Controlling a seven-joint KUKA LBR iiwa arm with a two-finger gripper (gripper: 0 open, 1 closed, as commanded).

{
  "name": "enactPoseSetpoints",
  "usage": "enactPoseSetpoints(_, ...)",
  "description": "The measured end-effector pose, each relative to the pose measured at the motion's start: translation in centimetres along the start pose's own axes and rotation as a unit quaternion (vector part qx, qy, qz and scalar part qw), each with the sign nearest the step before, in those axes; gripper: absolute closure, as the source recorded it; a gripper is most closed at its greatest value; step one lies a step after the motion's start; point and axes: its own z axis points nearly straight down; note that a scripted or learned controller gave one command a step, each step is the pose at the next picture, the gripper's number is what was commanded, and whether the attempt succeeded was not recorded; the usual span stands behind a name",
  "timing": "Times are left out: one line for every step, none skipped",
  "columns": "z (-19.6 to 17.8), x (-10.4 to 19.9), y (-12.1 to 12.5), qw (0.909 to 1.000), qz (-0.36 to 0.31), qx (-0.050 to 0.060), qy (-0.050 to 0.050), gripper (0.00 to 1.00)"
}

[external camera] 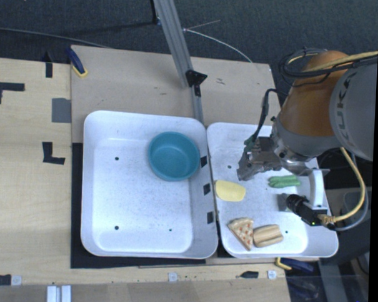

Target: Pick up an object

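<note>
My gripper (249, 169) hangs over the right bin (230, 139), just above and to the right of a yellow wedge-shaped piece (230, 191). Nothing shows between its fingers. A green pod-shaped object (283, 181) lies right of the gripper, partly under the wrist. At the front of the right bin rest a pizza slice (241, 232) and a tan bread roll (267, 235), side by side. A blue bowl (173, 155) sits upright in the back right part of the left bin (112, 194).
The two white bins meet along a raised rim at the middle. A slanted metal pole (176, 40) runs from the top down to the bins' back edge. The arm's grey and orange body (322, 109) covers the right bin's back right.
</note>
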Motion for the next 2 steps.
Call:
enactPoseSetpoints(-0.2, 5.9, 1.4, 1.0, -0.001, 0.0, 0.0, 1.0)
enactPoseSetpoints(1.7, 11.1, 2.4, 1.0, 0.0, 0.001, 0.0, 1.0)
